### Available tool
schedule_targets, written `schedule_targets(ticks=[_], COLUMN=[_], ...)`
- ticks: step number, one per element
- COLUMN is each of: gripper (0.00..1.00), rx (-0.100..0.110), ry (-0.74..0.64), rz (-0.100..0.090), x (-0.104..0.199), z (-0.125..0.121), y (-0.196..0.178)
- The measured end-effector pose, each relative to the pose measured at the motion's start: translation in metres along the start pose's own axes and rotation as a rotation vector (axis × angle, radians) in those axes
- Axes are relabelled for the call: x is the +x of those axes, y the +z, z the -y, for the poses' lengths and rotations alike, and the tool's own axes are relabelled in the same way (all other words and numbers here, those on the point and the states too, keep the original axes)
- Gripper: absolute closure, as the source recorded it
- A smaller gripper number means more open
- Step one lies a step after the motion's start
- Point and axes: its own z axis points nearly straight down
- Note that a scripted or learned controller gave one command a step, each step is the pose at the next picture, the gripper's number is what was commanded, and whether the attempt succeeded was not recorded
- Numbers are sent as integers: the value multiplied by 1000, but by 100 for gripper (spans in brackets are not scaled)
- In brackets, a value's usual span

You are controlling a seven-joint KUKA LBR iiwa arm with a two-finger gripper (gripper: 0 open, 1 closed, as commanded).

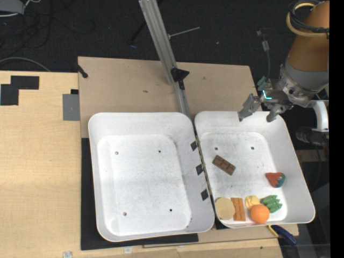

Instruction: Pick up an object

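Observation:
My gripper (pixel 261 112) hangs over the far rim of the right bin (pixel 244 120), its two grey fingers spread apart with nothing between them. In the right bin a brown chocolate-like bar (pixel 223 165) lies near the middle. A red piece with a green end (pixel 275 179) rests by the right wall. Along the near edge sit a tan round piece (pixel 224 208), an orange-brown slab (pixel 238 209), a small yellow piece (pixel 251 200), an orange ball (pixel 259 214) and a green leafy piece (pixel 272 203).
The left bin (pixel 107 128) stands beside the right one, joined by black clips (pixel 198 169). A slanted metal rail (pixel 164 50) rises behind the bins. Wooden bench surface lies to the left.

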Motion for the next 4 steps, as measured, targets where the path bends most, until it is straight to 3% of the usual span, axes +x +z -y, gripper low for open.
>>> schedule_targets(ticks=[1, 4], gripper=[0, 0], rx=[-4, 2], ry=[0, -1], rz=[1, 0], x=[0, 5], z=[-1, -7], y=[-2, 186])
